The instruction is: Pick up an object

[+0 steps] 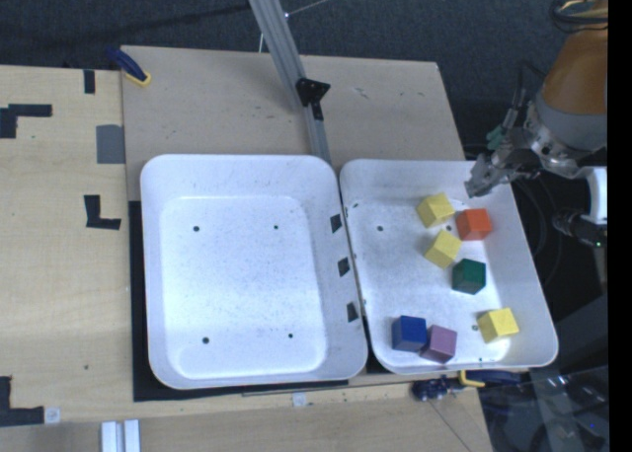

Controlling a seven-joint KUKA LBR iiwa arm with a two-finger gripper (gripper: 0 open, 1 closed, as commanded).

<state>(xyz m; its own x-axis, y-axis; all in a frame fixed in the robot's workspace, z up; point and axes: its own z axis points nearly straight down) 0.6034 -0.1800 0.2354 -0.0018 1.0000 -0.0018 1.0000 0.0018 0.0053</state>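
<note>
The pincer (481, 181), its grip state impossible to tell, is hovering above the orange cube (474, 223) in the right bin (395, 272), risking nudging the adjacent yellow cube (434, 209).

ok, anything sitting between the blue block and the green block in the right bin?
Nothing. In the camera view the bin floor between the blue block and the green block is bare; the purple block sits beside the blue one, off that line.
</note>
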